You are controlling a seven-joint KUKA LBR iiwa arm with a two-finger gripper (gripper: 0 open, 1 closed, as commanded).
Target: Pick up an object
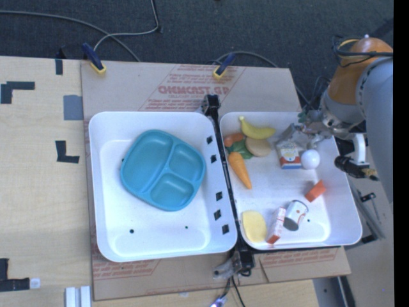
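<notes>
Several objects crowd the right bin (332,232); I see my gripper (295,133) over the small carton (290,157), grip state unclear. The white ball (310,159) touching it could deflect the grasp.

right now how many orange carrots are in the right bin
2: one long carrot near the bin's left wall, one short carrot toward its right side. Others may hide beneath the gripper.

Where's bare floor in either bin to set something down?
Left bin: a bare strip along the near wall, below the blue plate. Right bin: an open patch in the middle, between the carrot, the orange piece and the can. Its far end is crowded around the banana, carton, white ball and claw.
</notes>
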